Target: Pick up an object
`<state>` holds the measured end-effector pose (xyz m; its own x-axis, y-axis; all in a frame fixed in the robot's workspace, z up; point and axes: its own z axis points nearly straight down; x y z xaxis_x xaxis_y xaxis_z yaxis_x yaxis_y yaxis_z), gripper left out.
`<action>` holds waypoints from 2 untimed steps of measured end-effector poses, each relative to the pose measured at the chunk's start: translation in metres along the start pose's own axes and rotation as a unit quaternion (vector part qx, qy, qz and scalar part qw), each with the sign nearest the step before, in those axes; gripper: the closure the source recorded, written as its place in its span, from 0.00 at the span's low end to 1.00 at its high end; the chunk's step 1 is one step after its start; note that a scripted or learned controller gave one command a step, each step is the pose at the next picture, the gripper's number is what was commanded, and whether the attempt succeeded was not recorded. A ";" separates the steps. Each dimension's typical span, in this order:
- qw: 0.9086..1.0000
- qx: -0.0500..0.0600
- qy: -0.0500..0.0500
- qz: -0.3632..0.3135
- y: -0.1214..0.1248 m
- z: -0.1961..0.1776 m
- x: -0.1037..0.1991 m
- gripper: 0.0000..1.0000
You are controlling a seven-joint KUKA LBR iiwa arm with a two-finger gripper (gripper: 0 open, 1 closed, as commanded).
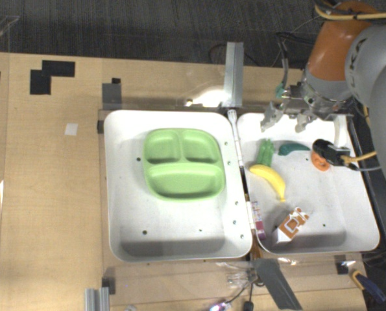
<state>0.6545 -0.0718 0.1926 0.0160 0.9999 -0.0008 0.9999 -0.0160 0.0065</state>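
Banana (271,179) lies below gripper (285,118), green toy (265,153) between; gripper fingers spread, holding nothing, poised over right bin (348,232) for descent.

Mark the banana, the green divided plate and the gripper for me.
banana (272,179): camera view, right bin, middle of its yellow body.
green divided plate (182,162): camera view, left bin, its central ridge.
gripper (286,120): camera view, above the right bin's far edge, midway between the fingers.
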 end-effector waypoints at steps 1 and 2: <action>0.999 0.000 0.000 0.046 -0.022 0.096 -0.019 0.00; 0.971 -0.004 0.002 0.240 -0.085 0.102 -0.030 0.00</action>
<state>0.5696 -0.1008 0.0906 0.4792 0.8777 0.0077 0.8776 -0.4793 0.0123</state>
